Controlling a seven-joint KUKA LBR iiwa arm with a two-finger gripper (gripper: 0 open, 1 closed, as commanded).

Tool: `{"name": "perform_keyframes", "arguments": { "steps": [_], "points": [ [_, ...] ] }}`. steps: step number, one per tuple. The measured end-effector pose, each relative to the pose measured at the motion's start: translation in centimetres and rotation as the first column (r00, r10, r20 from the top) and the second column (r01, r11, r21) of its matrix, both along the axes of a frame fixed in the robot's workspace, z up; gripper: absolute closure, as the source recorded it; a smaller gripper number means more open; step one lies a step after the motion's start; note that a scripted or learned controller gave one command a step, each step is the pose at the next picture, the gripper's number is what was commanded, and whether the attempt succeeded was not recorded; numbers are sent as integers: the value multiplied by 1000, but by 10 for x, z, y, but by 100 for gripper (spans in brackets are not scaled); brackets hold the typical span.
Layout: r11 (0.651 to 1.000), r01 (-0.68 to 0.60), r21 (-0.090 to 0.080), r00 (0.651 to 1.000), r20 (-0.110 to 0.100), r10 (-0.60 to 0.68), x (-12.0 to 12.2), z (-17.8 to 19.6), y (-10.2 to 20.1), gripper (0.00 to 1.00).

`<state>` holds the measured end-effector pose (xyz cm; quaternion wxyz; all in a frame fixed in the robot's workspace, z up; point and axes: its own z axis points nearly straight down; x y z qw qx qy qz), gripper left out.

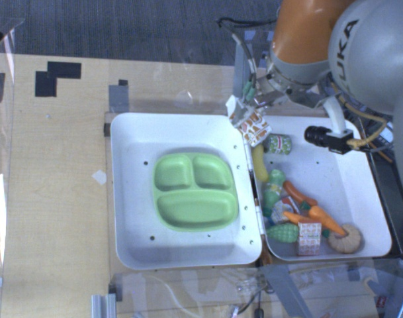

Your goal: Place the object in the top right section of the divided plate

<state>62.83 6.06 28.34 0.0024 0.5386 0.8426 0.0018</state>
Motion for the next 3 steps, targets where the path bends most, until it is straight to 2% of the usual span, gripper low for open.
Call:
{"name": "perform_keyframes", "arguments": {
  "steps": [1,2,3],
  "points": [
    [986,165,1,986,-3,-165,-11,-62,28,100],
    [970,242,1,970,-4,-242,-9,-76,13,100],
    [859,512,1,859,-3,-512,-9,-62,6,100]
  ]
}}
